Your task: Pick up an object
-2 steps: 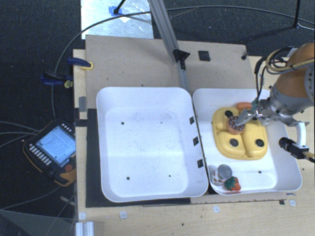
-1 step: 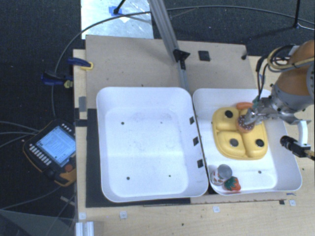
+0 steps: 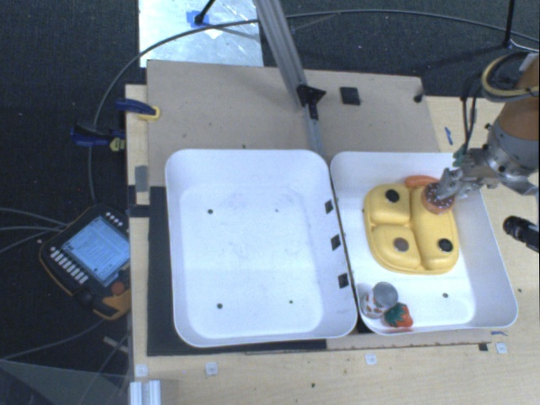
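Presently, the gripper (image 3: 440, 194) is seen low over the right bin (image 3: 485, 226), at the yellow object's (image 3: 411, 229) upper edge (finger state cannot be told).

Smooth white plastic bins (image 3: 253, 251), glossy yellow plastic tray (image 3: 411, 230), matt cardboard bench (image 3: 236, 108)

The grey arm (image 3: 515, 154) reaches in from the right edge, its orange band near the top corner, wrist angled down-left, gripper (image 3: 440, 194) lowered at its tip
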